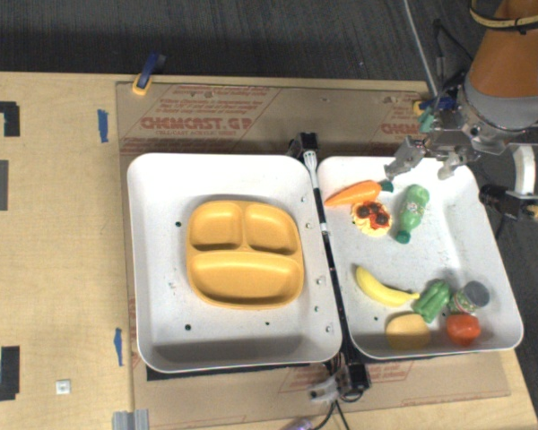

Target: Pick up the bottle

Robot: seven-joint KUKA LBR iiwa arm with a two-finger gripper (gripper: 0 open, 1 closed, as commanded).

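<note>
Bottle (411, 211) lies in right bin (493, 240), open end effector (426, 161) above it.

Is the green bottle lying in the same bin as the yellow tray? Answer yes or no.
No, the green bottle lies in the right bin, while the yellow tray sits in the left bin.

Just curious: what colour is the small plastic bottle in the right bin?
Green small plastic bottle, clearest in the camera view.
</note>
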